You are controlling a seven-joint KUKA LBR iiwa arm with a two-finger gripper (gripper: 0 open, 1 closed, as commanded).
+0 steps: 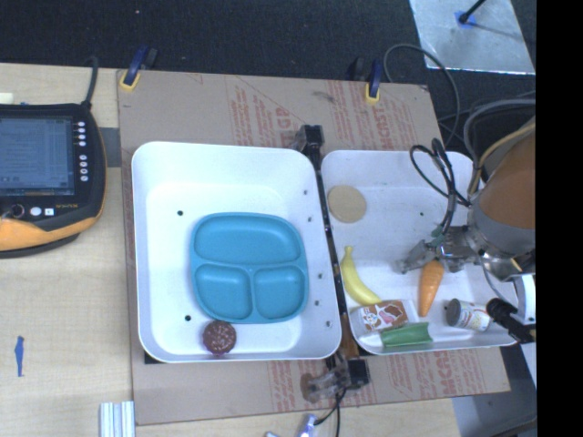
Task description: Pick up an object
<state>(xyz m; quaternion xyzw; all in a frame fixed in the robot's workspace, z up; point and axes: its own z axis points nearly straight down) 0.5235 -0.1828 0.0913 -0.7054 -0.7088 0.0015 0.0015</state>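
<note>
1. Two shallow white bins stand side by side on a brown cardboard sheet (273, 107): the left bin (155, 244) and the right bin (383, 176).
2. The left bin holds two things: one light blue plastic plate with three compartments (248, 267) and, near its front corner, one small dark round cookie-like piece (219, 337).
3. The right bin holds six things: one flat tan round disc (347, 204), one yellow banana (355, 280), one orange carrot (430, 287), one small printed packet in brown and white (381, 316), one green oblong piece (405, 337) and one small white bottle lying on its side (466, 316).
4. One grey arm with an orange band (506, 189) comes in from the right; it is cut off by the frame edge.
5. The metal two-finger gripper (430, 255) is low in the right bin, its fingers spread apart, just above the top end of the carrot (whether they touch it is hard to tell).
6. The carrot lies nearly upright in the view, between the banana and the bottle, tapering to its lower end.
7. One tablet-like pendant with an orange base (46, 180) lies left of the bins, partly cut off.
</note>
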